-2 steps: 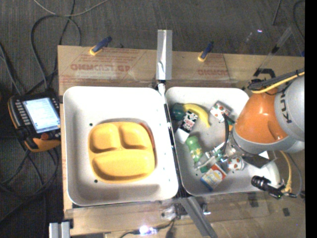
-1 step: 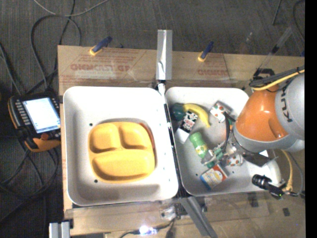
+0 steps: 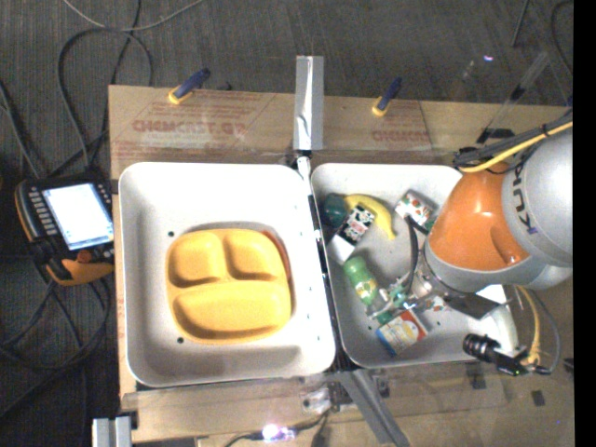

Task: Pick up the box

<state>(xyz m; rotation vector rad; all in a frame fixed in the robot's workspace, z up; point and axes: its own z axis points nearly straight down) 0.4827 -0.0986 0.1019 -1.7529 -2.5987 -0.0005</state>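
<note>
The box (image 3: 403, 331) is a small white carton with red, yellow and blue print. It lies tilted near the front wall of the right bin (image 3: 391, 173). My gripper (image 3: 399, 298) hangs just behind and above the box, under the orange band of the arm (image 3: 470, 226), close to the box's upper edge. Whether it touches the box is unclear. Nothing is visibly held.
In the right bin, a green bottle (image 3: 360, 280) lies left of the gripper. A banana (image 3: 375, 210), a black-and-white pack (image 3: 358, 222), a dark green item (image 3: 333, 210) and a small can (image 3: 416, 209) sit at the back. The left bin (image 3: 149, 194) holds a yellow divided tray (image 3: 228, 282).
</note>
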